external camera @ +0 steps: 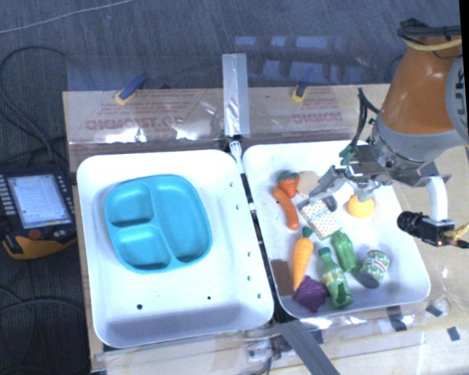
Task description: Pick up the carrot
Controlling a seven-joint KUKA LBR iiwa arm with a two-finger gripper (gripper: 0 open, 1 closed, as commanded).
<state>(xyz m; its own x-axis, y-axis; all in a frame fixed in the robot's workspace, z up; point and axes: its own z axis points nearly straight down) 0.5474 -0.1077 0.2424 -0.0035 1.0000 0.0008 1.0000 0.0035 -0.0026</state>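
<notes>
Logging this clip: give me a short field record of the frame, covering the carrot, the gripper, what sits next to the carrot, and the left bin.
carrot: lying in the right bin, near its left wall, not held
gripper: above the right bin, up and right of the carrot; finger state unclear
beside carrot: green bottle, purple item, red-orange item above
left bin: holds a blue divided tray
</notes>
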